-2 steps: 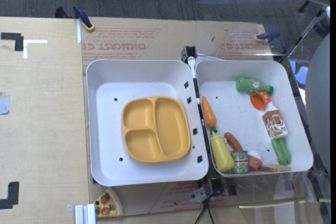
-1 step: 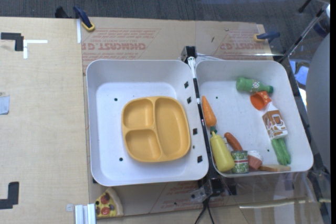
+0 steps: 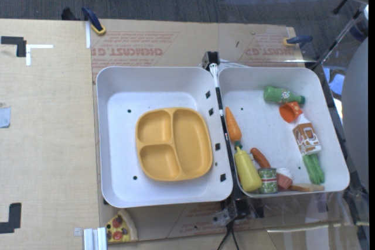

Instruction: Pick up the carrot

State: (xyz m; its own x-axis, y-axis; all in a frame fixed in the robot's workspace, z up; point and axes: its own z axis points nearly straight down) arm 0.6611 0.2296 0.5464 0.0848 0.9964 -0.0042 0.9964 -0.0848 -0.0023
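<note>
The carrot [image 3: 232,124] is lying in the right bin [image 3: 328,126], pressed close along that bin's left wall, its narrow tip pointing up and away and its thicker end pointing toward the yellow bottle [image 3: 246,170], which is sitting just below the carrot and nearly touching it. A small red sausage-like piece [image 3: 260,157] is resting to the lower right of the carrot, and a little green-labelled can [image 3: 268,180] is standing further below, beside the bottle. Across the bin from the carrot, a green bottle [image 3: 282,95], an orange piece [image 3: 291,111], a brown-and-white carton [image 3: 306,139] and a green vegetable [image 3: 314,168] are lying well apart from it. On the carrot's other side, past the wall, the left bin [image 3: 111,126] is holding a yellow divided plate [image 3: 174,143]. Whether the hand is released or clenched cannot be told from here. The likely trouble is the wall: a finger coming down on the carrot's left side is probably going to strike the rim or wedge against it, and a descent that is drifting low is risking a nudge to the bottle or a grasp on it instead.
</note>
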